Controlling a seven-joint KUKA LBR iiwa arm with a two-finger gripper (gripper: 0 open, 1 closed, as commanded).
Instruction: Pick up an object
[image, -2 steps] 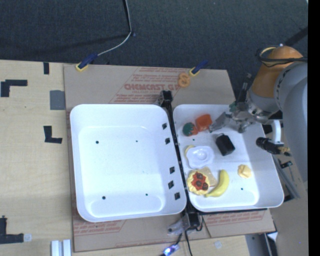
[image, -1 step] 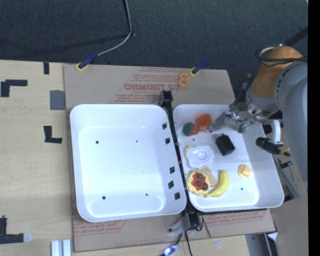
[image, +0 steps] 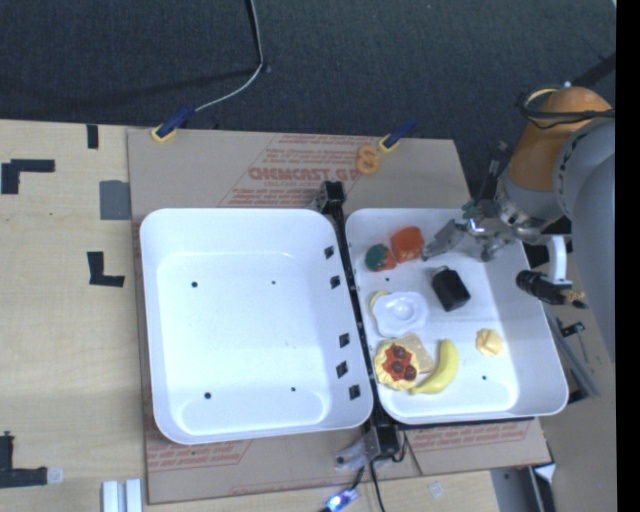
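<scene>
Gripper (image: 445, 240), its grip state impossible to tell, hangs over the right bin (image: 520, 395) between orange block (image: 406, 243) and black block (image: 450, 289), so it could close on nothing.

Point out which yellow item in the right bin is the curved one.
The yellow banana, long and curved, lies beside the pizza slice toy near the right bin's front; the small yellow lump to its right is stubby.

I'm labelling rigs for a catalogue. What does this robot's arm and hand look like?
The arm is grey and rounded, with an orange band above the wrist. Its hand is a small metallic grey assembly with slim fingers. Dark cabling and black fittings run alongside the wrist.
</scene>
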